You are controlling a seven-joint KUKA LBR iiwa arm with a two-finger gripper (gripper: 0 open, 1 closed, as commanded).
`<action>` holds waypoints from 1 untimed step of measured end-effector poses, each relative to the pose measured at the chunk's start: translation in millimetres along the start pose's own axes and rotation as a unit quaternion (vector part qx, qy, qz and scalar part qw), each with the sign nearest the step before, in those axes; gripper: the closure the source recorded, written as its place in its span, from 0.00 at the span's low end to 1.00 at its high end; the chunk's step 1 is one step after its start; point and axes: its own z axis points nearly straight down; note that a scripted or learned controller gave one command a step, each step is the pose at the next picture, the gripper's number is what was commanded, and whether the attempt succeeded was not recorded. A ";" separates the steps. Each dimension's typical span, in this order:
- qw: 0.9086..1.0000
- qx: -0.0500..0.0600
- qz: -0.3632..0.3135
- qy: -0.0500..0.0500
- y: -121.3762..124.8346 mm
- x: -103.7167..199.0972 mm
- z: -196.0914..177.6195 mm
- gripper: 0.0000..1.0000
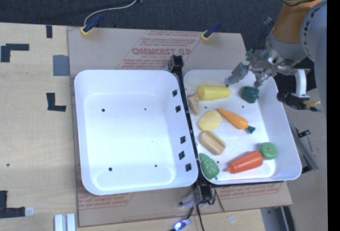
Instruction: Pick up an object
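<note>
My gripper (246,79) hovers over the far edge of the right bin (280,118), fingers spread open with nothing between them. A small dark green piece (249,94) lies just below the fingertips. To its left rests a yellow corn-like piece (213,92). Nearer the middle lie an orange carrot (234,118), a pale yellow round piece (210,120) and a tan bun (212,142). A red-orange vegetable (245,161) with a green top (268,150) and a green leafy piece (209,166) lie at the near edge.
The left bin (127,129) sits beside the right one, a black divider (181,113) between them. A small tan piece (193,103) lies against that divider. Both bins rest on a cardboard sheet (154,52) held by clamps.
</note>
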 end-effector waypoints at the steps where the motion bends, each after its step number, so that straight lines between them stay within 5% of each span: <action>1: 1.000 0.002 0.000 0.000 -31.2 -8.3 106.7 0.00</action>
